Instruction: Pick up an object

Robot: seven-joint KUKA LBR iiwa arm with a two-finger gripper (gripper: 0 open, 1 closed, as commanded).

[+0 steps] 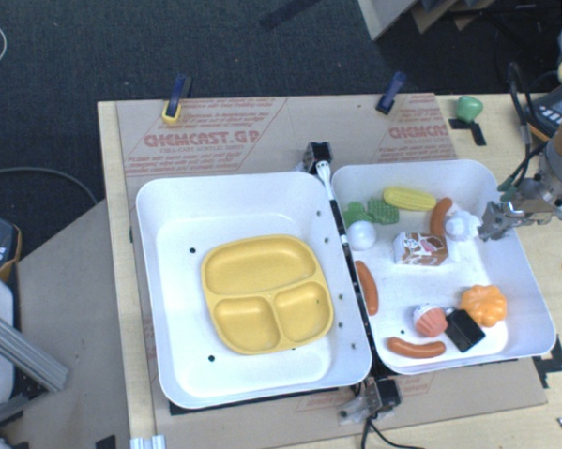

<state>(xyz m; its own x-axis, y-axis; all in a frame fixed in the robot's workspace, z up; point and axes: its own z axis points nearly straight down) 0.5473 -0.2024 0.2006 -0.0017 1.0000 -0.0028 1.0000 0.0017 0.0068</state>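
Metal hand (pixel 495 219) at right bin's (pixel 524 281) rim, grip state unclear, glossy yellow compartment tray (pixel 266 292) in left bin (pixel 172 300).

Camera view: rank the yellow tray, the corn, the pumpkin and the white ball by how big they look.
1. yellow tray, by far the largest
2. corn and pumpkin, too alike to rank
3. white ball, the smallest
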